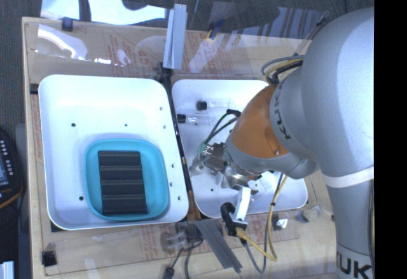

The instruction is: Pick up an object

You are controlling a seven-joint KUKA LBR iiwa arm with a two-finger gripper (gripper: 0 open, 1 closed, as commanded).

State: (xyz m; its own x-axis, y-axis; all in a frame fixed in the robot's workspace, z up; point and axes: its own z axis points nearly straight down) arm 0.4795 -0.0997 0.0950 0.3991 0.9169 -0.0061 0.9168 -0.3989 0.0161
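In the left bin (63, 144) lies a light blue tray (156, 176) with a black ridged block (121, 182) inside it. My gripper (213, 160) hangs low over the left-centre of the right bin (191, 96), mostly hidden under the orange wrist band (254, 135). A small black item (201, 105) and a clear piece (193, 119) lie at the back left of the right bin, apart from the gripper. A greenish bit (205, 146) shows right by the gripper's metal body.
The grey arm (337, 93) covers the right half of the right bin. A grey upright bar (174, 36) stands behind the ridge between the bins. Cables (261, 246) and a metal bracket (219, 243) lie on the bench in front of the right bin.
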